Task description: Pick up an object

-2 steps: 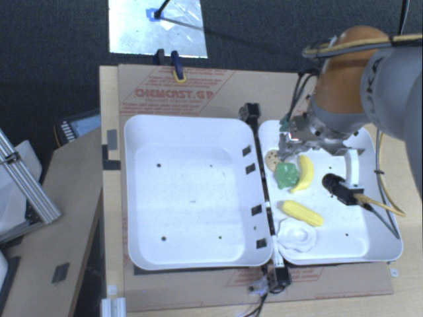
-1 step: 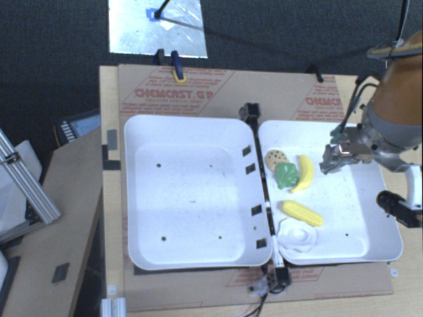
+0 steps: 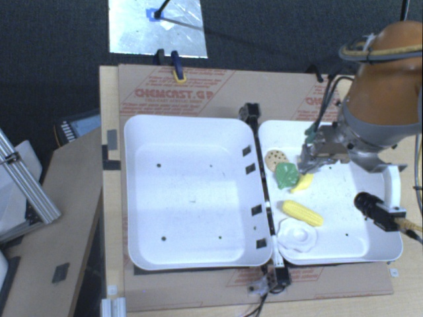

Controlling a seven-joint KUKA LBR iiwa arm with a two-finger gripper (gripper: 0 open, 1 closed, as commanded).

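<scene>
In the right bin (image 3: 344,240) lie several small things. A round tan cookie (image 3: 275,156) sits near the left wall. Just below it is a green leafy piece (image 3: 287,175), with a small yellow piece (image 3: 302,181) against its right side. A yellow corn cob (image 3: 303,212) lies further forward, and a white lump (image 3: 295,237) rests in the front left corner. My gripper (image 3: 310,162) hangs low over the bin, right beside and slightly above the green and small yellow pieces. The wrist's bulk hides its tips.
The left bin (image 3: 192,121) stands beside the right one, joined by a black clipped divider (image 3: 262,190). A black cylindrical fixture (image 3: 374,211) juts over the right bin's right side. The arm's grey and orange body (image 3: 386,78) overhangs the back right corner.
</scene>
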